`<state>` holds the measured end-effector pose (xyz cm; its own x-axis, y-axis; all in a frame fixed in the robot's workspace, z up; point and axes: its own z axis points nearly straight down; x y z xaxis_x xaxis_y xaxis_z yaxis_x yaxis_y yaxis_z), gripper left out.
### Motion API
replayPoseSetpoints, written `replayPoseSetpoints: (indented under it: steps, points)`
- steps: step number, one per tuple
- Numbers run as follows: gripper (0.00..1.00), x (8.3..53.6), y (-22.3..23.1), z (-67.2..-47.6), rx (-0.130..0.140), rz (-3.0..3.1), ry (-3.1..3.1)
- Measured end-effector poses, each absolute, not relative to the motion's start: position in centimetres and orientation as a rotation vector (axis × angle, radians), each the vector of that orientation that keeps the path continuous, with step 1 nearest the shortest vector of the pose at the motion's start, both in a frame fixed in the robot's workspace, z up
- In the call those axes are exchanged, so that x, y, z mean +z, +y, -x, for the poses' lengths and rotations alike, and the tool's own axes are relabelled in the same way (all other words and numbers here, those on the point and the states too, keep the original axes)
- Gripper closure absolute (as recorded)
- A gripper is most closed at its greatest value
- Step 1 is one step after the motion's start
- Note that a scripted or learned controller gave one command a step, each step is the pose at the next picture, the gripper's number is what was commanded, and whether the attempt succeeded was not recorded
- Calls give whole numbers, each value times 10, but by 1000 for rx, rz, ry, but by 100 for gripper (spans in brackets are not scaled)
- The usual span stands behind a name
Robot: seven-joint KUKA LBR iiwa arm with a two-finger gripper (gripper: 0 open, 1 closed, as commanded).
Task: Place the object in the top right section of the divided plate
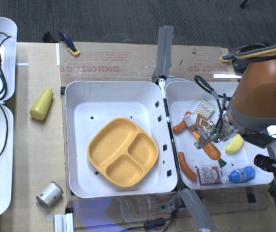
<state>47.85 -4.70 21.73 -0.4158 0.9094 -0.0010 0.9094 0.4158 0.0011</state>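
Now, line by line:
Arm: grey with an orange band (266, 88), reaching in from the right over the right bin (176, 93).
Gripper (209, 138): low in the right bin, just above a carrot; whether it is wide, narrow or holding anything cannot be told, since the wrist and cables hide it.
Carrot (212, 152): orange, lying at a slant, its green tip toward the lower right, just beside the gripper.
Banana (234, 144): yellow, just right of the carrot, under the arm.
Sausages: one (180, 126) near the bin's left wall, another (186, 166) lower down along the same wall.
Cracker box (204, 109): speckled, at the upper middle of the right bin.
Bottle (239, 174): lying on its side, blue cap to the right, at the lower edge.
Red packet (208, 175): touching the bottle's left end.
Divided plate (123, 152): yellow, three sections, sitting in the left bin (79, 100), all sections bare.
Mustard bottle (41, 104): on the bench, left of the bins.
Can (49, 194): on its side near the left bin's lower corner.
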Motion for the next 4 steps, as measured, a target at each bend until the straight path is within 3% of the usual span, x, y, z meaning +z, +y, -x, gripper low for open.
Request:
replayPoseSetpoints:
  steps: [1,2,3,4]
  points:
    - [100,190,-29,-512,-4,-1627,2688]
    - [100,342,-5,-479,-3,-1520,2748]
    - [100,442,30,-479,-2,-993,2978]
    - [100,438,59,-479,-2,-635,3076]
